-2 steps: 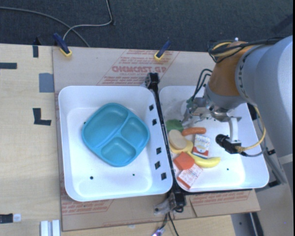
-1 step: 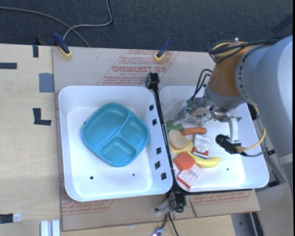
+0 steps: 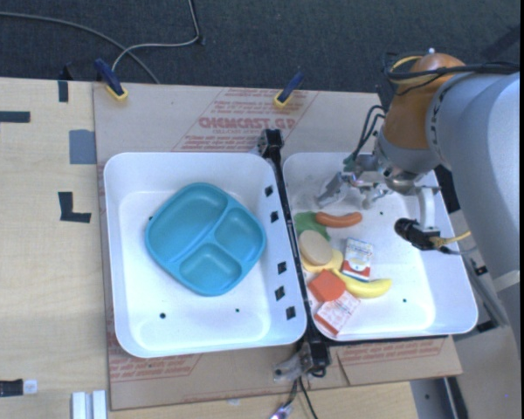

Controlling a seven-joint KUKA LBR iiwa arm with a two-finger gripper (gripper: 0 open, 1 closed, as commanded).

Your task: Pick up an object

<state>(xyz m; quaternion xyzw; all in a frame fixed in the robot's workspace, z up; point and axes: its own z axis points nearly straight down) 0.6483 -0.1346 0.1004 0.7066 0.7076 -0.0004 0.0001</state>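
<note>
Two bins: left bin (image 3: 127,260) holds a blue divided plate (image 3: 206,238), right bin (image 3: 437,308) the toy food. Gripper (image 3: 334,190) hovers just above the hot dog (image 3: 338,219), likely lining up a grab; can't tell its state. Banana (image 3: 371,286) lies nearer the front.

Blue divided plate (image 3: 206,238) sits alone in the left bin (image 3: 127,321). Right bin (image 3: 437,308) has a hot dog (image 3: 338,219), banana (image 3: 368,285) and packets, with the pincer (image 3: 336,190) just above the hot dog.
</note>
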